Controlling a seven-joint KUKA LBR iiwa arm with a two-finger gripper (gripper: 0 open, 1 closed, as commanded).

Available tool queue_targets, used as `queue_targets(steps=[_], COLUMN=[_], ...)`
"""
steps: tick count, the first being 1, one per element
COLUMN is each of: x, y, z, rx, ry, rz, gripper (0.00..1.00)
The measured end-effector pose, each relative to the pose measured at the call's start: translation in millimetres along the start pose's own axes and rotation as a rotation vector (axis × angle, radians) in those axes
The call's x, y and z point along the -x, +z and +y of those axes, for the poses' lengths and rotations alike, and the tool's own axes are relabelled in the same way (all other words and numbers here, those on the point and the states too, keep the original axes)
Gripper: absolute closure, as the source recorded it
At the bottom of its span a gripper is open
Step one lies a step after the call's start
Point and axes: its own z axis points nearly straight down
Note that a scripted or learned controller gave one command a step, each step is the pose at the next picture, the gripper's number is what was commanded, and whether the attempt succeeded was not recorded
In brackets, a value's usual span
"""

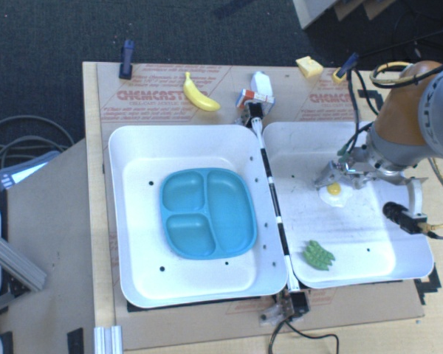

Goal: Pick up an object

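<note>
We see the jaws point(338, 177) low in the right bin point(369, 268), directly above a small white-and-yellow fried-egg toy point(334, 193); we cannot tell whether they are open or closed. A green leafy toy point(318, 256) lies nearer the bin's front. The left bin point(133, 271) holds a blue divided plate point(207, 212).

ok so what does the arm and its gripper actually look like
The arm is a thick rounded body, grey with a broad orange band above the wrist. Black cables loop beside it, one with a yellow stretch near the top. The gripper is a small silvery metal assembly at the arm's end. No markings or lettering can be made out on it.
</note>
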Motion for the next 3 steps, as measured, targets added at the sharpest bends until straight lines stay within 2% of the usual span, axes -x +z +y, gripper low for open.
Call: queue_targets(steps=[1,2,3], x=[0.3,18.8,-5.3], y=[-12.8,-0.9,-8.5], z=[2.3,-36.4,-31.5], rx=[0.008,0.002,0.004], ry=[0.0,0.0,-0.002], rz=[-0.002,-0.001,0.0], gripper=[1.0,1.0,1.0])
